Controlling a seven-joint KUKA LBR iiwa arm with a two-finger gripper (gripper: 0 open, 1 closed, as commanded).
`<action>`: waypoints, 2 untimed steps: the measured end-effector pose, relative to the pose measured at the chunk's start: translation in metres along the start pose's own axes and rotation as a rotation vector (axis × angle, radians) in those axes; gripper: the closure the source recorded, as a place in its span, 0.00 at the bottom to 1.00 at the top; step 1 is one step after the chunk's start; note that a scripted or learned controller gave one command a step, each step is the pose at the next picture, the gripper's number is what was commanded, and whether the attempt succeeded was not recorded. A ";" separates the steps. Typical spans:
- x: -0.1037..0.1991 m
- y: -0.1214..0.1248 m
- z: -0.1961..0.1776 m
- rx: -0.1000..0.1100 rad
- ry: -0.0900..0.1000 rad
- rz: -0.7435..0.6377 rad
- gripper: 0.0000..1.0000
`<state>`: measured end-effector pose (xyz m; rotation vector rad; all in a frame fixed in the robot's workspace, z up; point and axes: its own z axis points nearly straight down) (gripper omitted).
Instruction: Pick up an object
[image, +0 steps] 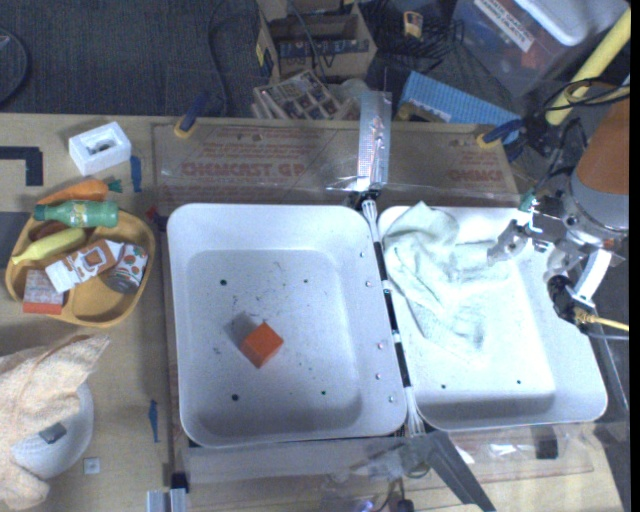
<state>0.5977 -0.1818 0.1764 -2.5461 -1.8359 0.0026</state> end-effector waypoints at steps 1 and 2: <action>-0.014 0.010 -0.080 -0.006 -0.002 -0.090 0.00; -0.013 -0.031 -0.004 0.001 0.001 0.260 0.00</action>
